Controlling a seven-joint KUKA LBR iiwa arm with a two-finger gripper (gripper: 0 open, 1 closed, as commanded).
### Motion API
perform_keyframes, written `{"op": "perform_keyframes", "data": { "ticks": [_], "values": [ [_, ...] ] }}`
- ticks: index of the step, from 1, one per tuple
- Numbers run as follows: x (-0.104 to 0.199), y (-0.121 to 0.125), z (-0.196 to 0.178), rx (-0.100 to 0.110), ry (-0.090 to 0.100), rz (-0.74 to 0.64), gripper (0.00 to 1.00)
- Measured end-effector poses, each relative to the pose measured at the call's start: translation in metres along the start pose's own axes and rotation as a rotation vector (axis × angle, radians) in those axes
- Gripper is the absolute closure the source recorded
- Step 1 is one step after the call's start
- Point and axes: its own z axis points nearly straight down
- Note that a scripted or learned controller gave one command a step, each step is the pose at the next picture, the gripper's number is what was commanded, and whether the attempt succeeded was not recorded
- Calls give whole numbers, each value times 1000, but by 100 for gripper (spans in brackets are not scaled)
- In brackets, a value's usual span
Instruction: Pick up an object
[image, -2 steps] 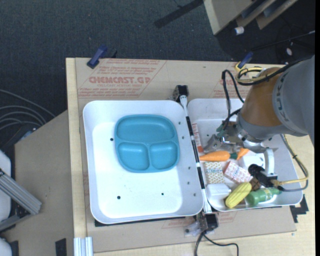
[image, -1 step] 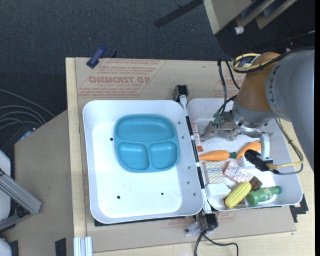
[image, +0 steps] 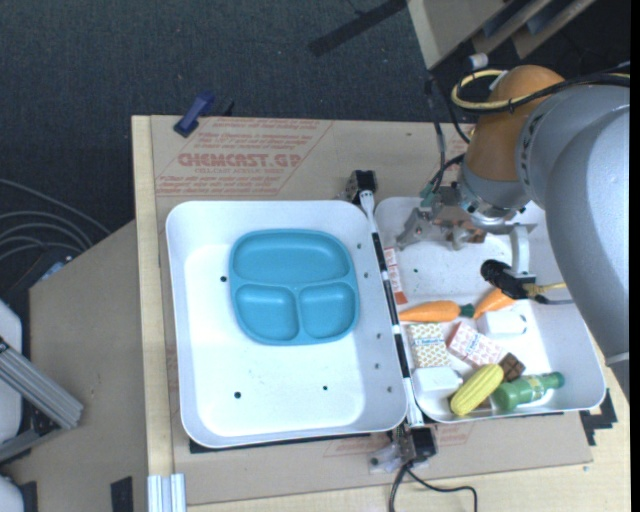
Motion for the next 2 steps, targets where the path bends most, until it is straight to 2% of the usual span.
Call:
{"op": "perform_keyframes", "data": {
  "ticks": [2],
  "values": [
    [2,-108,1,-1,0,0,0]
  ]
}}
